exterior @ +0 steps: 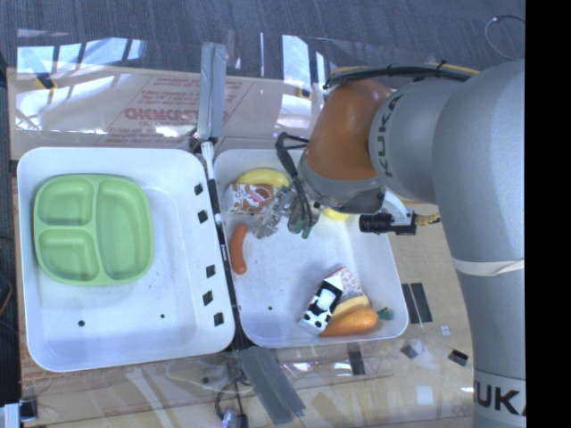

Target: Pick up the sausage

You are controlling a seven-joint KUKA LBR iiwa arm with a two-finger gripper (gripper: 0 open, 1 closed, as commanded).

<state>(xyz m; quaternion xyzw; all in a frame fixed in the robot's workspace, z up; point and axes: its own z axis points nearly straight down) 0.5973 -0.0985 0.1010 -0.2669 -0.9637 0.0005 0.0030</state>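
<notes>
The sausage, a small red-orange link, lies along the left wall of the right bin. My gripper hangs over the upper part of that bin, a short way to the right of and above the sausage, with nothing visibly held. Its metal fingers point toward the left. The grey arm with its orange band covers the bin's upper right corner.
In the right bin a banana and a snack packet lie near the gripper; a black-and-white carton and a carrot lie at the lower right. A green divided plate sits in the left bin.
</notes>
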